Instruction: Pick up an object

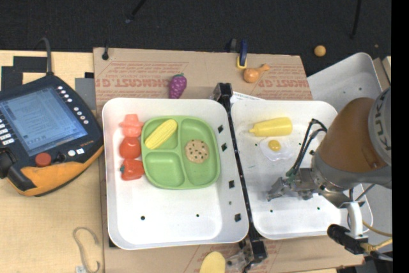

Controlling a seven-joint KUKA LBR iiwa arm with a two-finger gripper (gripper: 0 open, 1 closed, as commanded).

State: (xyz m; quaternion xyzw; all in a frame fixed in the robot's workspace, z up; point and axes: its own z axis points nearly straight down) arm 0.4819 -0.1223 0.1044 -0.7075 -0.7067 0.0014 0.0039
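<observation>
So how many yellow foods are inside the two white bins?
3: corn in the green tray, a yellow piece and an egg yolk in the right bin. The arm may hide more.

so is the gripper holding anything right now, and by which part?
Nothing is held. The gripper sits low over bare floor of the right bin, with nothing between its fingers. The fried egg and yellow corn cob lie apart from it.

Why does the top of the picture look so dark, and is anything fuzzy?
In the camera view, the floor behind the bench is dark and dim, while the white bins look bright. The arm's orange band is soft and blurry, and the gripper is hard to make out.
</observation>
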